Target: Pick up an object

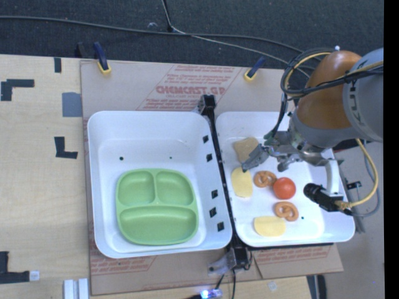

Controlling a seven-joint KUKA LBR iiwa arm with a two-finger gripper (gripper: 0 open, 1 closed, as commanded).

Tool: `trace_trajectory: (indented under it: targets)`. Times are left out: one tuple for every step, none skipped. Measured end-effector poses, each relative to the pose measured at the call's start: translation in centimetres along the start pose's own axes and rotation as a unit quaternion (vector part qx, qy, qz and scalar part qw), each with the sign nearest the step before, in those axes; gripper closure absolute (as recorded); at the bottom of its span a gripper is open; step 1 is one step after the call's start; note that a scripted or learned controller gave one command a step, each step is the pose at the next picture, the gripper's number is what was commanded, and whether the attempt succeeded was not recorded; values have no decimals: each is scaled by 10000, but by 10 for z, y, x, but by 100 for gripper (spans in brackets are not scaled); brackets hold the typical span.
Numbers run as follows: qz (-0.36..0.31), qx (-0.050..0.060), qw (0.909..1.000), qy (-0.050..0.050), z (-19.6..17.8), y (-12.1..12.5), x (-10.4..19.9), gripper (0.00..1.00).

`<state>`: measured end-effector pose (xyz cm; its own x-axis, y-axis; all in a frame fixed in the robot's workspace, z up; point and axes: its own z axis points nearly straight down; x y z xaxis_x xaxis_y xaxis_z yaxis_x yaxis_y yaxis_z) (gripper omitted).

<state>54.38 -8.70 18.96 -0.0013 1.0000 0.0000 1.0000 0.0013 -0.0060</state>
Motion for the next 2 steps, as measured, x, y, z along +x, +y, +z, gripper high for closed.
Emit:
trace_trajectory:
  targets:
    - [7, 9, 10000, 0, 60, -6, -7, 0]
    - [-7, -15, 10000, 4, 46, -4, -6, 100]
